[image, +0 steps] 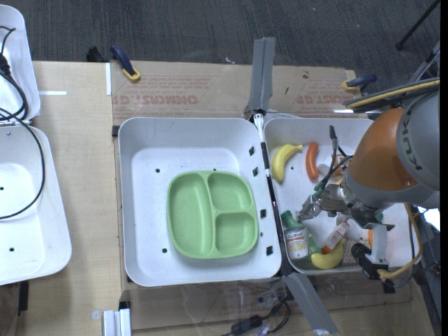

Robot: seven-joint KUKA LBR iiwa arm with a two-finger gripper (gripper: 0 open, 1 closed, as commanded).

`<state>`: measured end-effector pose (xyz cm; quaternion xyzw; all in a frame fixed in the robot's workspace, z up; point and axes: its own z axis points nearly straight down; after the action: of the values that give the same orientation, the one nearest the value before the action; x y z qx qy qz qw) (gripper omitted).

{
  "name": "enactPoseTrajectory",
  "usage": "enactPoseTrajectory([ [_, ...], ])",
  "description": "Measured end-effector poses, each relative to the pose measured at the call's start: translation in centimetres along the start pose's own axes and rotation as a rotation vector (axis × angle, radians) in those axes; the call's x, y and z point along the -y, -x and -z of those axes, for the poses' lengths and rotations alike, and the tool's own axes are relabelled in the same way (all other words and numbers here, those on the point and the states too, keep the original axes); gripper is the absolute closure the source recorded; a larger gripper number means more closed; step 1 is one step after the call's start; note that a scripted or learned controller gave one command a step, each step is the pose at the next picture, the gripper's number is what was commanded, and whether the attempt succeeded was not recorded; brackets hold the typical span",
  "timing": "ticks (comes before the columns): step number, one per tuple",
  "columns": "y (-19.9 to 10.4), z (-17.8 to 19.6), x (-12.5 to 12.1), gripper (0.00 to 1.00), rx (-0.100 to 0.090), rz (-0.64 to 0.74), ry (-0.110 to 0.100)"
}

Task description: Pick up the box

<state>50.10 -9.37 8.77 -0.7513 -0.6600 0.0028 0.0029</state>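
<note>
My gripper hangs low over the middle of the right bin, below the grey arm with its orange band. A small pale oblong item with a red end, possibly the box, lies tilted just right of and nearer than the gripper, partly under the wrist. I see nothing clearly held. The arm hides the right half of this bin.
In the right bin lie a yellow banana, a red sausage, a green-capped bottle and a second banana at the near wall. The left bin holds a green divided plate.
</note>
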Motion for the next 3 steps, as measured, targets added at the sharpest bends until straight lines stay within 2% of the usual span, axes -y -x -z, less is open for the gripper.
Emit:
enactPoseTrajectory([
  [1,0.0,0.1,-6.4,0.0,0.001,-0.004,0.002],
  [2,0.7,0.1,-11.5,0.0,0.002,-0.072,0.002],
  [3,-0.7,0.1,-14.0,0.0,0.002,-0.523,0.001],
])
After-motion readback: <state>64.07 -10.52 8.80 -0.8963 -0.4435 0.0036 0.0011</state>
